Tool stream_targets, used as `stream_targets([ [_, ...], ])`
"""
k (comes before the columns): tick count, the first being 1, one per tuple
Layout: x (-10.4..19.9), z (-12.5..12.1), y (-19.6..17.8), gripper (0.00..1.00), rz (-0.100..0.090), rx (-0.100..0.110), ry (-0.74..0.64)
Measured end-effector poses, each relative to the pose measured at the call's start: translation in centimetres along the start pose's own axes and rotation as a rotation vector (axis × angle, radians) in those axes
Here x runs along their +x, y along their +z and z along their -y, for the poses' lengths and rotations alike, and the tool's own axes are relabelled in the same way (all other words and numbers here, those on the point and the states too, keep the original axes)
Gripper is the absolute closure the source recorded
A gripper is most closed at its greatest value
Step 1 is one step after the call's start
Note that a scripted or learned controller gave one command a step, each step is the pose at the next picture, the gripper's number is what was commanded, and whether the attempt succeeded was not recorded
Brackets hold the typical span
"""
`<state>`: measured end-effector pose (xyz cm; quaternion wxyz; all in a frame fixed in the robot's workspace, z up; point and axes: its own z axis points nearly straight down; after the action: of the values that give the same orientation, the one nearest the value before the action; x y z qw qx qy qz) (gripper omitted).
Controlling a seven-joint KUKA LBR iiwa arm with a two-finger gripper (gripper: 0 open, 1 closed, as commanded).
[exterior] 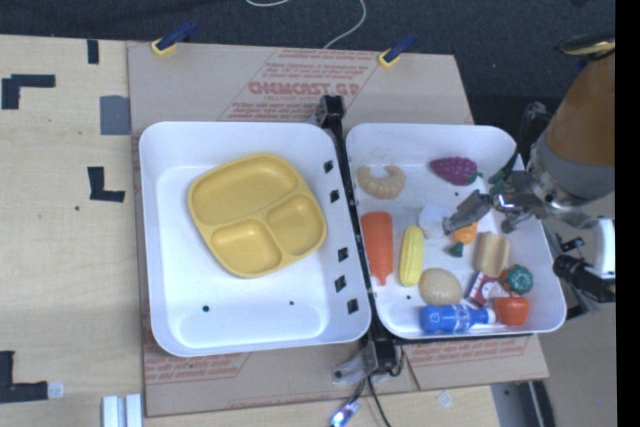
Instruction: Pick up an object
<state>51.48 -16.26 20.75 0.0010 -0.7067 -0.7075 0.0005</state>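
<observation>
Blue bottle nearest, right bin's near edge. Tool spread open, empty, over small orange piece; probably light, rigid; pinch its sides.

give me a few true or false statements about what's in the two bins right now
1. The yellow divided plate lies in the left bin. True.
2. The orange carrot and the corn cob lie side by side in the right bin. True.
3. The purple grapes sit on the yellow plate. False: they are in the right bin, near its far edge.
4. The blue bottle lies near the right bin's front edge. True.
5. The gripper hangs over the left bin. False: it is over the right bin, above the small orange piece.
</observation>
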Motion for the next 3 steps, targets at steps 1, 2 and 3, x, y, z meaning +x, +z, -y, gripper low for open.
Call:
stream_targets([
  [1, -6.4, -1.4, 9.9, 0.0, 0.002, 0.003, 0.005],
  [2, -0.8, 2.2, -5.1, 0.0, 0.002, -0.013, -0.004],
  [3, -1.0, 2.3, -5.2, 1.0, 0.0, 0.0, -0.001],
])
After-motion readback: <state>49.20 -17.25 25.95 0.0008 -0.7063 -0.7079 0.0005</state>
